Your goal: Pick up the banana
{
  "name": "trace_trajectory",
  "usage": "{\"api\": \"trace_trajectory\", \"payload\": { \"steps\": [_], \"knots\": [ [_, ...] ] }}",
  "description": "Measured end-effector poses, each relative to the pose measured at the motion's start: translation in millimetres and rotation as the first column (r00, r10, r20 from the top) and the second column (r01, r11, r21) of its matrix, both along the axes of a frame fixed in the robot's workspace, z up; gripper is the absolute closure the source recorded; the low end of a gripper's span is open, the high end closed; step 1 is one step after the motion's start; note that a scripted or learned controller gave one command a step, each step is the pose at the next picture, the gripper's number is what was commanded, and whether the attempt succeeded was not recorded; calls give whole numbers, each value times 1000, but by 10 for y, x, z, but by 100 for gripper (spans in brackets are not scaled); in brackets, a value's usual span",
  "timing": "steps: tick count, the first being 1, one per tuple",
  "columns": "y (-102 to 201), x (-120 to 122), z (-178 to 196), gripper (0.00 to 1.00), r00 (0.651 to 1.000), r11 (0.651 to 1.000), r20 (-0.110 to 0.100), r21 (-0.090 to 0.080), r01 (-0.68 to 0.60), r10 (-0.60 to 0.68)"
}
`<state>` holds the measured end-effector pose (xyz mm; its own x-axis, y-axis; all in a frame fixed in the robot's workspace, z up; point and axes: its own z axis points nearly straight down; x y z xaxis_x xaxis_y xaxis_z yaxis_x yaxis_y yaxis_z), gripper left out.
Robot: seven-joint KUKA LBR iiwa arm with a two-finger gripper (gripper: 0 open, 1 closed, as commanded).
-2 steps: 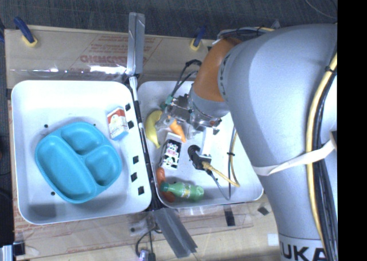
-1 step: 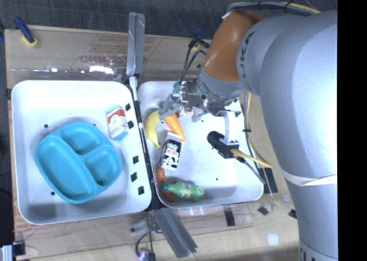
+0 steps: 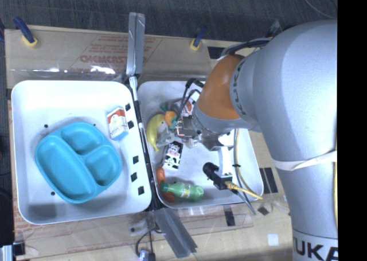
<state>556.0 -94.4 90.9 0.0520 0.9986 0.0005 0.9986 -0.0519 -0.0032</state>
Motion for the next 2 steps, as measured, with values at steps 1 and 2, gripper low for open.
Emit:
{"api": "trace_trajectory", "payload": {
  "steps": [1, 2],
  "knots": [
    [-307, -22, 4, 0, 999, 999, 2, -1, -48, 48],
    [-435, 302, 85, 0, 999, 999, 2, 1, -52, 52]
  ]
}}
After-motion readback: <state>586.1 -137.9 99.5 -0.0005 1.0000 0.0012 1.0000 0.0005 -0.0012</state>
